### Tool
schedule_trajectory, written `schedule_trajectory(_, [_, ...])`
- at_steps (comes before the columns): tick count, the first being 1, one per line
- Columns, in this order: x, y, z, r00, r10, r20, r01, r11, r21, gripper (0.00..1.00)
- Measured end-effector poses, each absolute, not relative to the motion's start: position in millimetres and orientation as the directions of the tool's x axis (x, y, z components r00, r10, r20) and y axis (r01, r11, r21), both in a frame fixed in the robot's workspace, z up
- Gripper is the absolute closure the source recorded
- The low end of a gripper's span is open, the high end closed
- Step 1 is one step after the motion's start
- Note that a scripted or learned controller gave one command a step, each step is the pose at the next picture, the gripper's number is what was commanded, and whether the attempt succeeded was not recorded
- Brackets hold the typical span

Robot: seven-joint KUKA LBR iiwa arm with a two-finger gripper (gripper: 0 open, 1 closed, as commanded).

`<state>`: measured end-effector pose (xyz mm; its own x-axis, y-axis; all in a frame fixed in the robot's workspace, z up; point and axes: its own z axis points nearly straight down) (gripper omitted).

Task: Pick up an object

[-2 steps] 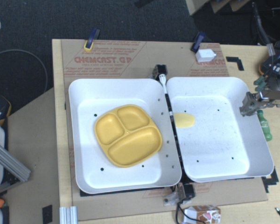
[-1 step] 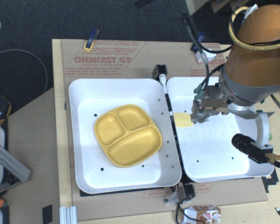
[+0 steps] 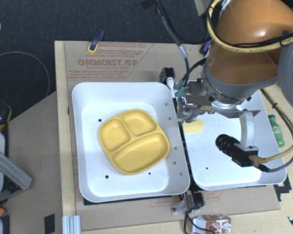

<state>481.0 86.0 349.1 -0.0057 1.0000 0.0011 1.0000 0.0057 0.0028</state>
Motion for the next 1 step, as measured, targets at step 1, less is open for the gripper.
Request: schedule_trajectory(1, [492.9, 30.0, 320.1, 0.006, 1.0, -0.001, 1.0, -0.006, -0.006, 1.0])
